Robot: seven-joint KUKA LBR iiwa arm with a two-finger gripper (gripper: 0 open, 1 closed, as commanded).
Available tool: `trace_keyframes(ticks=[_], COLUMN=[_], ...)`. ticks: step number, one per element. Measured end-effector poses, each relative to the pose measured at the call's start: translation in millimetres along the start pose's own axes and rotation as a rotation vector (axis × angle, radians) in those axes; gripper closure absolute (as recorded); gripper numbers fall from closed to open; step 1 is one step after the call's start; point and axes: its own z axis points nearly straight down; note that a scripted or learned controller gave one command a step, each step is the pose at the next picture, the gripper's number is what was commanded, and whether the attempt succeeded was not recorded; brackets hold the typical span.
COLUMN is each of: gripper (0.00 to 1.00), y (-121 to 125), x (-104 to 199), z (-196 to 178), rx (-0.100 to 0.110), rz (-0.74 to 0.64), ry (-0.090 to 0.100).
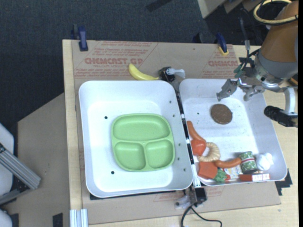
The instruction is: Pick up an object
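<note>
1. Camera view: tool w/ fingers apart, nothing between them, over right bin far end.
2. Brown disc lies flat just below it, near bin centre.
3. Prob. light, stiff, thin; grip across edges, may slip.

Green divided plate (left bin) — banana behind, on cardboard.
</note>
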Motion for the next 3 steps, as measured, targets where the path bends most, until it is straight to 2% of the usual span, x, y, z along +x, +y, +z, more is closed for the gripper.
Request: trace_keyframes(ticks=[1,2,3], gripper=[0.0,1.0,1.0], y=[-4,-3,19], x=[-15,-15,61], z=[124,110,16], rx=[0.0,-0.004,-0.006], rz=[0.001,0.001,-0.005], ry=[0.0,-0.001,0.0])
